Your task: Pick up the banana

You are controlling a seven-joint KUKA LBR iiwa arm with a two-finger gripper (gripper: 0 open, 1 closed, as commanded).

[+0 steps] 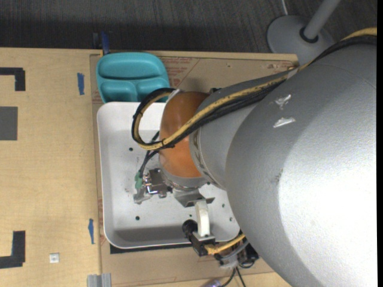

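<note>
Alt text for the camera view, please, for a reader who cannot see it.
A grey arm with an orange band reaches from the right over a shallow white bin, covering most of it. A teal plastic tray sits at the bin's far edge.

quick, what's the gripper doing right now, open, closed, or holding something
Gripper: low over the white bin, under the arm; open or closed cannot be told from this view.

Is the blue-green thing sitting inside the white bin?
No, the teal thing sits just beyond the far edge of the white bin, on the bench.
</note>
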